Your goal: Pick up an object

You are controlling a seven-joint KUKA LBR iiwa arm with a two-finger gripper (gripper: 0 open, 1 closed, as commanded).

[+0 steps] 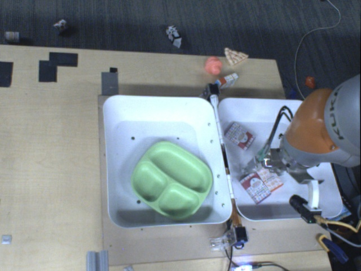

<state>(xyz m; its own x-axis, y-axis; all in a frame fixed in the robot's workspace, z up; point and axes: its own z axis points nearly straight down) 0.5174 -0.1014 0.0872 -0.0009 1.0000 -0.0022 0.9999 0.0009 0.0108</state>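
Overhead, a tan bench (dark carpet beyond) holds both bins; the fingers' state is unclear.

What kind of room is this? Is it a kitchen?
Probably not a kitchen; it looks like a robot lab. A grey and orange robot arm reaches over two white bins on a wooden bench, with cables trailing over dark carpet.
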